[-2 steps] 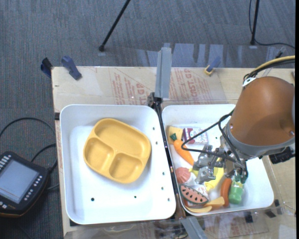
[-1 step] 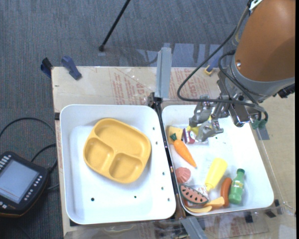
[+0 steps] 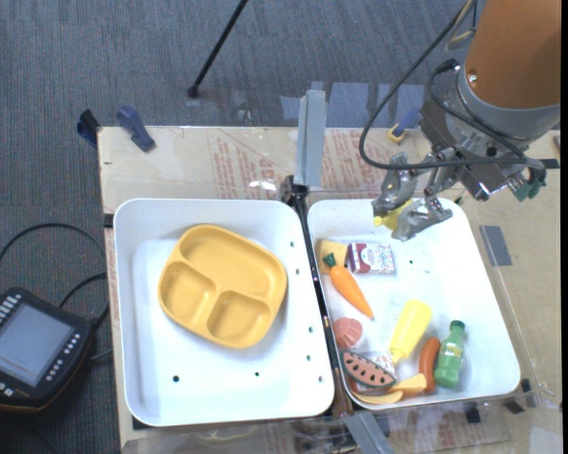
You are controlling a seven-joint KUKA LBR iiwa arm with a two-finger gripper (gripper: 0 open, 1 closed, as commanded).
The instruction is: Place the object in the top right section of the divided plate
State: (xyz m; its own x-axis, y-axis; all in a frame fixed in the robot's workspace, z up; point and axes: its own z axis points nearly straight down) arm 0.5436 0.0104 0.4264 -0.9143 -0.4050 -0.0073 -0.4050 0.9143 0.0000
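Observation:
The yellow divided plate (image 3: 222,285) lies in the left white bin (image 3: 142,386), turned at a slant, with three bare sections. My gripper (image 3: 405,211) hangs over the far left corner of the right bin (image 3: 488,282). A small yellow object (image 3: 389,218) shows between its fingertips, lifted off the bin floor. The gripper is well to the right of the plate, across the wall between the two bins.
The right bin holds a carrot (image 3: 350,288), a red and white carton (image 3: 371,257), a yellow bottle (image 3: 409,327), a green bottle (image 3: 449,355), a watermelon slice (image 3: 367,370) and a few smaller toy foods. A grey post (image 3: 310,145) stands behind the bins. A pendant (image 3: 24,348) lies at far left.

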